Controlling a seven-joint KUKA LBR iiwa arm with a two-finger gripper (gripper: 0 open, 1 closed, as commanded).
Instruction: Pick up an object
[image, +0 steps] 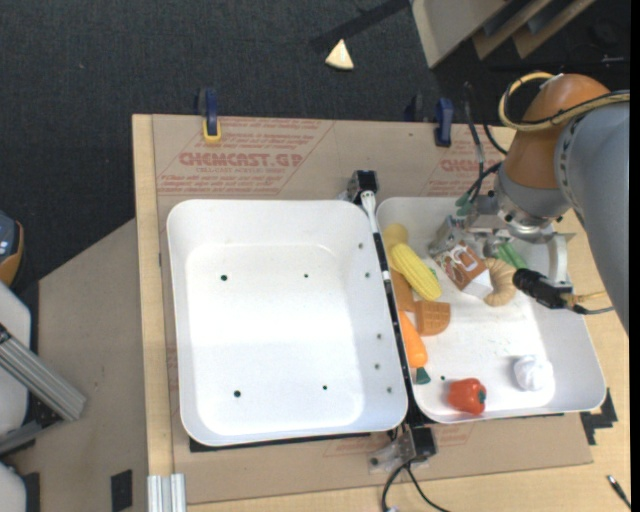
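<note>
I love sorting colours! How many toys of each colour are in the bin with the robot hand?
Yellow: 1, corn
Orange: 1, carrot
Red: 1, tomato
Tan: 2, waffle, peanut shape
White: 1, lump
Brown-white: 1, packet under the gripper
Total: 7

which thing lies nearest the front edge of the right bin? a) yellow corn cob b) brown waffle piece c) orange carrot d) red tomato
d: the round red toy tomato sits by the front rim of the shallow white right bin, while the yellow toy corn cob, the brown waffle piece and the orange toy carrot lie farther back.
</note>
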